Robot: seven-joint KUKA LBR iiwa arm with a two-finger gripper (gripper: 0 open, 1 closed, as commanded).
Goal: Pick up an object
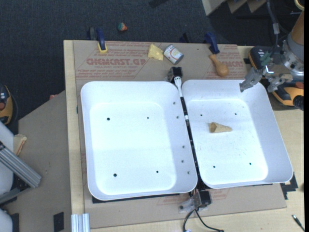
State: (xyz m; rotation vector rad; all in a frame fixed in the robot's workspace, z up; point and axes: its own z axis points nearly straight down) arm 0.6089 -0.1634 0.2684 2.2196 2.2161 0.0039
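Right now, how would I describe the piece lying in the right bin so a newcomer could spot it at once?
Start at the two white bins side by side and take the right bin. Near its middle lies a small tan wedge, flat on the white floor. The tiny black dots around it are far smaller and dark, while the other tan and yellow bits sit outside on the board behind the bins.

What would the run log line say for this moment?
arm: gripper above right bin's far right corner | target: tan piece lying mid right bin, untouched | left bin | status: no grasp yet
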